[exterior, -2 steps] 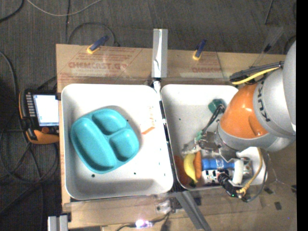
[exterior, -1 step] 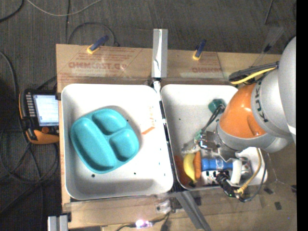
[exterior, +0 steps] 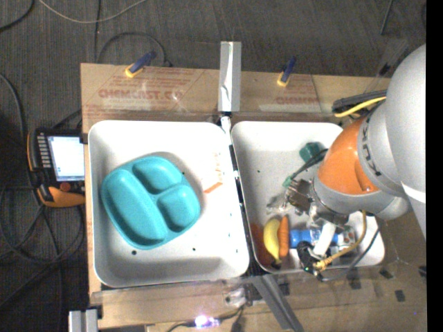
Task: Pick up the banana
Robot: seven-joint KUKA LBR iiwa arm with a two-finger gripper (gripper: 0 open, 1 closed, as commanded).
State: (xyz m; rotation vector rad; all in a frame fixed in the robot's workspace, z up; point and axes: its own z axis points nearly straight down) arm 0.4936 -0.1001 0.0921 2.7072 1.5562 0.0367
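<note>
The banana lies in the right bin, close to its front left corner, yellow and pointing front to back. An orange carrot lies tight against the banana's right side. My gripper hangs over the middle of this bin, just behind and to the right of the banana, below the orange wrist band. Nothing shows between the gripper and the banana, and the two look apart.
A blue object lies right of the carrot, and a teal object sits near the bin's back. The left bin holds a teal divided plate and a small orange piece near its right wall.
</note>
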